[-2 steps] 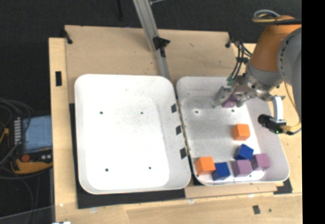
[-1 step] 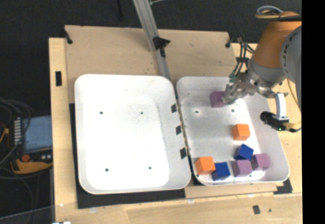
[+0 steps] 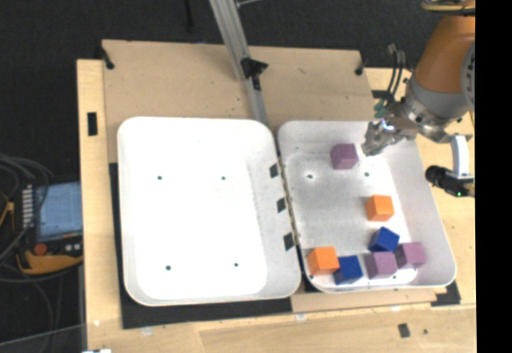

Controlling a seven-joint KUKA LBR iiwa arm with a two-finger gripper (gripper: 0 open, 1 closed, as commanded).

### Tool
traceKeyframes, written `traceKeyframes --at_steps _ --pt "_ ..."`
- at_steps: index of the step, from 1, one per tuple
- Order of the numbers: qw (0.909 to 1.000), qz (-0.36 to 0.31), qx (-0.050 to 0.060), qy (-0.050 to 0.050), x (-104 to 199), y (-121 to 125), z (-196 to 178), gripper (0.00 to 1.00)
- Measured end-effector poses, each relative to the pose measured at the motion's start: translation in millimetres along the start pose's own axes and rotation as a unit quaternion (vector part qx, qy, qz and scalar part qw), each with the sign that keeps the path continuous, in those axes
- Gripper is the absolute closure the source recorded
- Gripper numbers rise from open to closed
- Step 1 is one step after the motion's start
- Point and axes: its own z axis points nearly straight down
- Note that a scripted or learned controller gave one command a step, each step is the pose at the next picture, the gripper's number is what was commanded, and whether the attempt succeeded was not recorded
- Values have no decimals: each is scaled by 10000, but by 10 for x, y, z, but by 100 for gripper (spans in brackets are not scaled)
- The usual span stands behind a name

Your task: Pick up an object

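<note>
**Arm poised over the right bin, blocks scattered below**

Where the bench (image 3: pixel 200 71) fills the middle of the frame, two shallow white bins sit side by side on it. The left bin (image 3: pixel 200 207) takes up the centre-left of the picture. The right bin (image 3: pixel 320 199) lies in the lower right and carries all the small blocks.

From the upper right edge the arm (image 3: pixel 444 63) comes in, its orange band plain to see above the grey wrist. Its gripper (image 3: pixel 374 139) hangs at the upper part of the right bin; from where I stand it is too small and dark to tell how it is set, and nothing shows in its grasp.

Just to the left of the gripper lies a purple block (image 3: pixel 344 155), near it but apart. Further down, towards the right of the bin, sits an orange block (image 3: pixel 380 207), and below that a blue block (image 3: pixel 385 239).

Along the bin's lower edge there is a row: another orange cube (image 3: pixel 323 260), a second blue cube (image 3: pixel 349 270) touching it, then a purple cube (image 3: pixel 381 264), and a last purple cube at the right (image 3: pixel 413 254).
</note>
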Motion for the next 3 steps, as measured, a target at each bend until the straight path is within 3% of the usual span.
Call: traceKeyframes --at_steps 2,3 --pt "10000 -41 4 0 -50 131 -908 100" --pt "10000 -35 31 4 350 62 -882 100"
